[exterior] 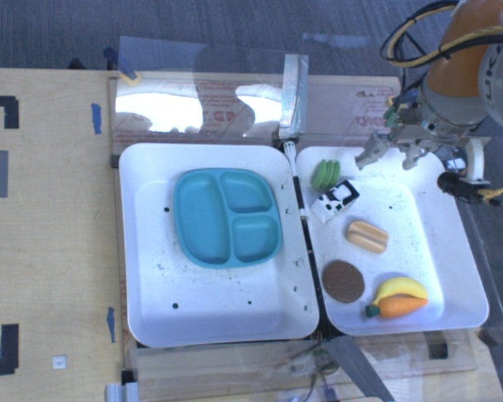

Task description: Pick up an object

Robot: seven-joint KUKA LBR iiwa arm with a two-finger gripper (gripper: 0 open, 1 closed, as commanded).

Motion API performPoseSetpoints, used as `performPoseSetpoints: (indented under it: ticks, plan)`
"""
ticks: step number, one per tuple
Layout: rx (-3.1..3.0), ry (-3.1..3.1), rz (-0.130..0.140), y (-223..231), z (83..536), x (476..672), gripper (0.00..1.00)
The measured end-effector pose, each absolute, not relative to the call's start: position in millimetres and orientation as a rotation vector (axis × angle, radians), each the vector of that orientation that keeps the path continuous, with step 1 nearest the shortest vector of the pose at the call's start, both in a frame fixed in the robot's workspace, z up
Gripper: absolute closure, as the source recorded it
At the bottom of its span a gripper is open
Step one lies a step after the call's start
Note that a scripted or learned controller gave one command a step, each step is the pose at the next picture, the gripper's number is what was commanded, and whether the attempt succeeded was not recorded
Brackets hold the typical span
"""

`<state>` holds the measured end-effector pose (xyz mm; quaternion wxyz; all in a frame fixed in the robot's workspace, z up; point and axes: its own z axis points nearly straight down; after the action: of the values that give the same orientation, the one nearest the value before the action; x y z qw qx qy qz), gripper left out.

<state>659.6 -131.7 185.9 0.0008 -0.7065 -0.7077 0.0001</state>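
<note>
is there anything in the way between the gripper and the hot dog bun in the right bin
Nothing visible blocks it. The two-finger gripper hangs over the far edge of the right white bin, and the tan hot dog bun lies nearer on bare floor. The green ridged toy and black-and-white block sit off to the left.

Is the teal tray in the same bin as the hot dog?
No. The teal tray lies in the left bin, while the hot dog lies in the right bin.
</note>
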Motion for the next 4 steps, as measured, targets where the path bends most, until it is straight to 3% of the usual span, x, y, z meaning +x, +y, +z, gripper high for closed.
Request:
performPoseSetpoints:
  ticks: [1,2,3,4]
  plan:
    - [-2.214,-2.219,0.006,-96,117,658.4,0.0]
    - [-2.053,-2.388,-0.008,-69,189,665.0,0.0]
    - [-1.987,-2.469,-0.032,-110,116,646.8,0.0]
    - [-2.016,-2.433,-0.025,-97,95,656.2,0.0]
